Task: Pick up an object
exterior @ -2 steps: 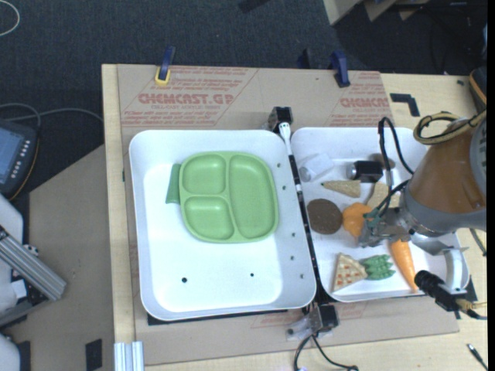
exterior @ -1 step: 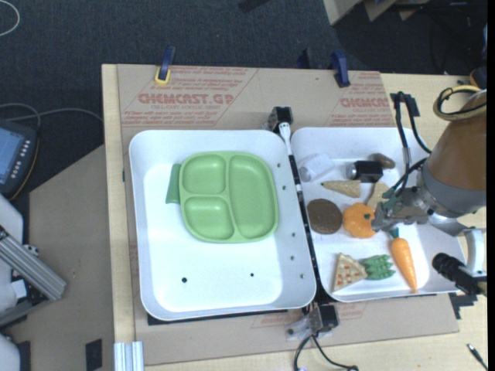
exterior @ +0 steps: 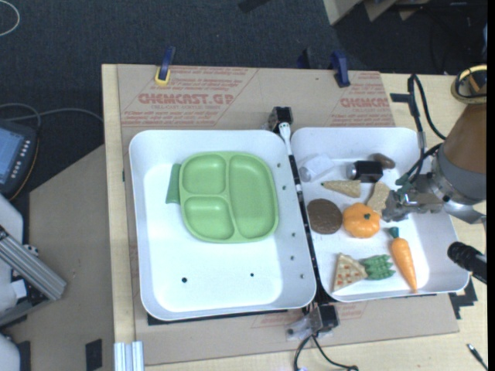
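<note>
Camera view from above gives me both bins on the worktop (exterior: 131,99), with my arm (exterior: 464,161) reaching in from the right. My tool (exterior: 399,207) sits low over the right bin (exterior: 402,139), just right of the orange pumpkin-shaped toy (exterior: 361,220) and above the top of the carrot (exterior: 404,261). It is dark and small at this angle, and I cannot tell how it is set or whether it touches anything; I see nothing clearly held in it.

Left bin (exterior: 155,230): a green divided plate (exterior: 229,195) with three compartments lies toward the upper middle, with nothing on it. A darker green edge pokes out at the plate's left side; I cannot tell what it is.

Right bin: the candidates for picking are clustered here. A brown round cookie-like piece (exterior: 325,216) lies near the left wall, with the pumpkin toy just beside it on the right. Above them are a tan wedge (exterior: 343,187), a pale clear wrapper-like item (exterior: 317,166), and a dark cylinder (exterior: 365,169) near the tool. Toward the front lie a triangular pizza-like slice (exterior: 349,271) and a green leafy piece (exterior: 378,266), touching each other, with the carrot slanting down just right of them.
</note>
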Tool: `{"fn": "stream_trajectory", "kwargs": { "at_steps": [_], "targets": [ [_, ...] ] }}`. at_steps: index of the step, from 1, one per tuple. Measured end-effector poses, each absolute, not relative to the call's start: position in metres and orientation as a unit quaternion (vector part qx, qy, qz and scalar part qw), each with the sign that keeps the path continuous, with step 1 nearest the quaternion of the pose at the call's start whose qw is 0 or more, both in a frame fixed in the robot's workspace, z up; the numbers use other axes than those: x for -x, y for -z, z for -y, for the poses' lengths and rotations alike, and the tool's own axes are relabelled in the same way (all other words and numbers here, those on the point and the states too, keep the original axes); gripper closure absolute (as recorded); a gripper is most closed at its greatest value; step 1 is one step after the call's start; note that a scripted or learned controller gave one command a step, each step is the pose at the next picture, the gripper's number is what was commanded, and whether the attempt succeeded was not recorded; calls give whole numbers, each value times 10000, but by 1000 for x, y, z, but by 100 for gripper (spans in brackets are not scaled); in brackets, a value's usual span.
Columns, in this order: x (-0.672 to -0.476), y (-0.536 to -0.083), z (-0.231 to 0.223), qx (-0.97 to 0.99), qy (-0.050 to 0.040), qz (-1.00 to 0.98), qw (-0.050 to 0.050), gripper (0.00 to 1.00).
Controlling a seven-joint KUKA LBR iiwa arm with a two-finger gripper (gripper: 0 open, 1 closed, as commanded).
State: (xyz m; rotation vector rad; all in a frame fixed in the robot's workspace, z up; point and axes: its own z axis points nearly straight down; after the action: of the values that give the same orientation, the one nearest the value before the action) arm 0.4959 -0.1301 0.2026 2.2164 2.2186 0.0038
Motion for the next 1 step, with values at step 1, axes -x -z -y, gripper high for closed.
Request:
{"fn": "stream_trajectory", "kwargs": {
  "at_steps": [1],
  "targets": [
    [-497, -226, 130, -7067, -9, -7075, 22, 100]
  ]
}}
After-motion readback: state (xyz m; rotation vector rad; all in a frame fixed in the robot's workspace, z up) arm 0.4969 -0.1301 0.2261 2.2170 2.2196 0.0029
